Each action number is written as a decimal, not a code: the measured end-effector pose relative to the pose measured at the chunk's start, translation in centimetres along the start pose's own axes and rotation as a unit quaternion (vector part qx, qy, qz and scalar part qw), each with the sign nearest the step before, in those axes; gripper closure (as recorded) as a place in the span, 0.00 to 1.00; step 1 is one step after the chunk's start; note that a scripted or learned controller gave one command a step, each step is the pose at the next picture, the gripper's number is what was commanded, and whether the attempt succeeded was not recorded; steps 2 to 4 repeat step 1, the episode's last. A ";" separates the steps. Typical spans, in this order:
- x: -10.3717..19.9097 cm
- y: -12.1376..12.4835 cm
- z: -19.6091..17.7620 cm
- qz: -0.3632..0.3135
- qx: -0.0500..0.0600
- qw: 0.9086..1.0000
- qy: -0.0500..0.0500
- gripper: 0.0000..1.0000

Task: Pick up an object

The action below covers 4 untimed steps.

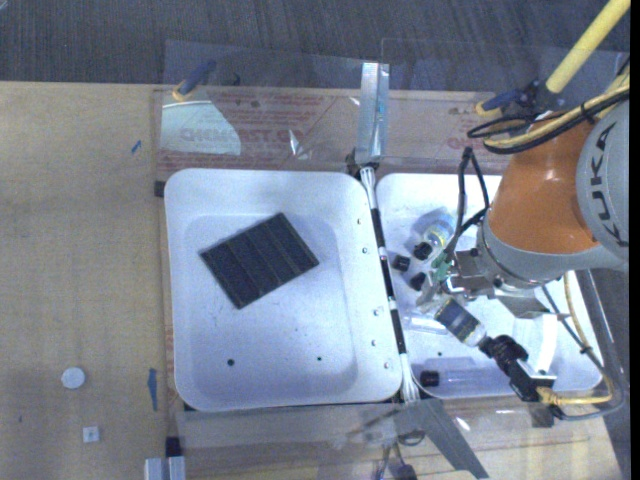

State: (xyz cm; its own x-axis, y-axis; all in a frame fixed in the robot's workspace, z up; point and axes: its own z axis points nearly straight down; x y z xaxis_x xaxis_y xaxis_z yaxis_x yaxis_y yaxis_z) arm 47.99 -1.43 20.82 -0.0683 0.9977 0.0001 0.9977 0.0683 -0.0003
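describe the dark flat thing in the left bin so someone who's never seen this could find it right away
Of the two white bins side by side, take the left bin, away from the arm. In its upper half lies a dark ribbed rectangular panel, flat and turned at a slant. It is far larger than the few tiny dark specks near that bin's lower edge.
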 end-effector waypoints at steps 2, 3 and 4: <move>-3.1 3.8 -1.7 0.019 -0.001 1.000 -0.001 1.00; -3.1 3.8 -1.7 0.019 -0.001 1.000 -0.001 1.00; -3.1 3.8 -1.7 0.019 -0.001 1.000 -0.001 1.00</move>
